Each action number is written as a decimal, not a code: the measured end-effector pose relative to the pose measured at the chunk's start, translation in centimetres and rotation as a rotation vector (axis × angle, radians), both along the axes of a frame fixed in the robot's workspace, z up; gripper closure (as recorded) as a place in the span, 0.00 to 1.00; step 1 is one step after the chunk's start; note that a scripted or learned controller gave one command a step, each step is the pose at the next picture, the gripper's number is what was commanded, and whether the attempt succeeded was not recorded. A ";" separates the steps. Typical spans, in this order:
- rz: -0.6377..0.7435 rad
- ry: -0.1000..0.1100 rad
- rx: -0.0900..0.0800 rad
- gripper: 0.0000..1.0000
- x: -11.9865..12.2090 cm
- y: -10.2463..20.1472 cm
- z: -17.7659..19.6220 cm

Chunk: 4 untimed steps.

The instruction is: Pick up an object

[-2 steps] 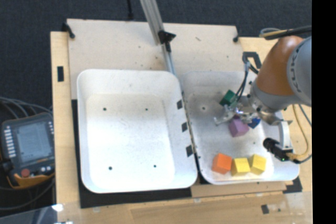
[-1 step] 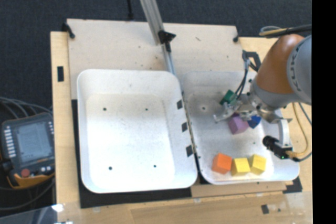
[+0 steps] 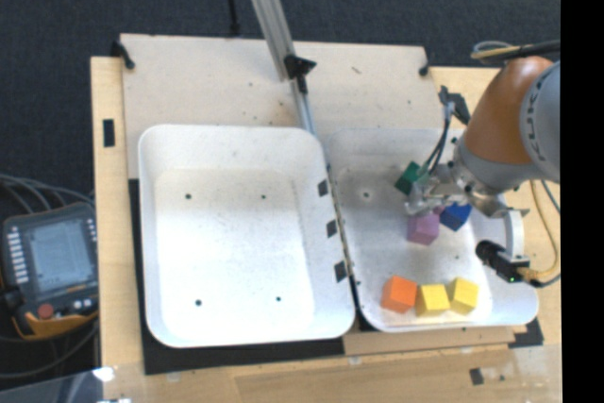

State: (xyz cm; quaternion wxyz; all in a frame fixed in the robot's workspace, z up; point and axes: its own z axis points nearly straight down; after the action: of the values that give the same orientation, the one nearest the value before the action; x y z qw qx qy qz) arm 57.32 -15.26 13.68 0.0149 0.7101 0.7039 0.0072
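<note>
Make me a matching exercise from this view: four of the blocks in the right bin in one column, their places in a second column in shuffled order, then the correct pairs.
Things:
1. small orange cube
2. small purple cube
3. small green block
4. small blue block

Places:
A. farthest up the bin, left of the arm
B. left end of the row along the near rim
C. right of the purple one, under the arm's wrist
D. mid-bin, just below the end effector

Pairs: 1-B, 2-D, 3-A, 4-C
</note>
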 end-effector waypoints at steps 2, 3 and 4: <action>0.012 0.024 0.009 1.00 0.1 0.0 8.8; 0.013 0.022 0.009 1.00 0.8 0.2 15.0; 0.014 0.028 0.009 1.00 2.3 4.8 15.2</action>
State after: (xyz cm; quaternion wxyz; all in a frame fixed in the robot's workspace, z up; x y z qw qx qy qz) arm 59.59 -10.41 28.88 0.0017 0.7051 0.7091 0.0008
